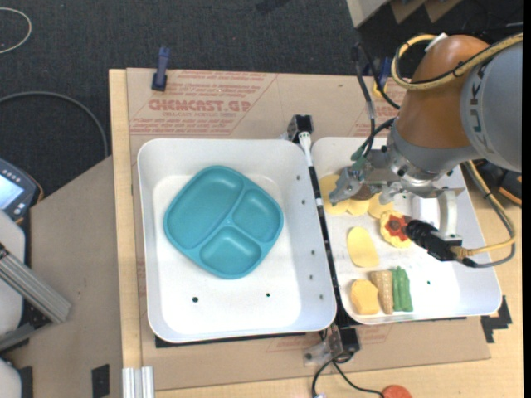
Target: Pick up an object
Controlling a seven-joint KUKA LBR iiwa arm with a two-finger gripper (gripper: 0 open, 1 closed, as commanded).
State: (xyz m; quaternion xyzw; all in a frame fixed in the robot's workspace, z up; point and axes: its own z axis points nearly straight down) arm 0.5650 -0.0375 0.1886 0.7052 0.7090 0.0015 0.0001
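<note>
At the near edge of the bench (249, 363) a cable runs off toward the camera, and a black clip (347, 339) sits where the two bins meet. In the near part of the right bin (465, 301) three toy foods lie side by side and touching: an orange-yellow piece (363, 297), a tan cone-like piece (385, 291) and a green bean pod (401, 288). Just beyond them lies a pale yellow oval slice (361, 245), and to its right a yellow piece with a red top (393, 227), partly covered by a black part of the arm's tool. Further in, small yellow pieces (358, 208) lie beneath the pincer (347, 186), which hangs low over the far left part of the right bin, close to the divider. Its grey-green fingers are spread a little apart, with a yellow piece (330, 183) showing right beside them; whether anything lies between the fingers cannot be told. The left bin (158, 288) holds a teal divided plate (222, 220), lying flat near its middle and turned at an angle. Above the pincer rise the grey wrist and the orange band (436, 98), wound with yellow and black cables. At the far edge of the cardboard sheet (199, 106) lies a small blue clip (160, 69).
</note>
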